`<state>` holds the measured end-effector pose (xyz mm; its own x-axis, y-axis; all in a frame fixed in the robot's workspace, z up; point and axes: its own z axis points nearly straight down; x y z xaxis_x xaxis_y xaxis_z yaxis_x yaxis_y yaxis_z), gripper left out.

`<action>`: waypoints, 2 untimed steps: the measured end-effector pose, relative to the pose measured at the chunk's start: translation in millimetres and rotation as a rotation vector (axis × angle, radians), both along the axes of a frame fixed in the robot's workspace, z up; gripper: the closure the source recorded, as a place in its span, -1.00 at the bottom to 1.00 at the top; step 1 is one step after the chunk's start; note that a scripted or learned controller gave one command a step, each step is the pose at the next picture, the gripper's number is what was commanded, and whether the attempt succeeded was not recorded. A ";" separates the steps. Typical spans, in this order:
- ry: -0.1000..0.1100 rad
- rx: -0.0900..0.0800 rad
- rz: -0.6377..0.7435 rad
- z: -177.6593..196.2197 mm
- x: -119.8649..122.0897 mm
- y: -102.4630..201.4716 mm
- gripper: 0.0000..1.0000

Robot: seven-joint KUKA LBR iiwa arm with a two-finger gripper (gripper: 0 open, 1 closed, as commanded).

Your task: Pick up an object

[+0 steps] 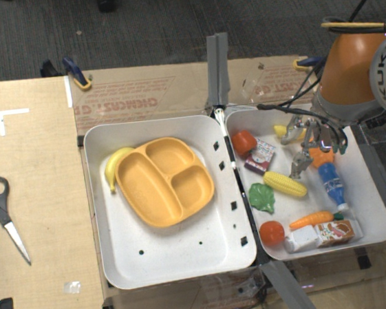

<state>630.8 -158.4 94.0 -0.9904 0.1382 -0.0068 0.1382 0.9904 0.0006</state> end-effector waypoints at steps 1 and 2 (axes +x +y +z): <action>0.002 0.000 -0.056 -0.3 -31.2 -29.9 -1.00; -0.004 -0.002 -0.053 10.5 -29.5 -29.8 1.00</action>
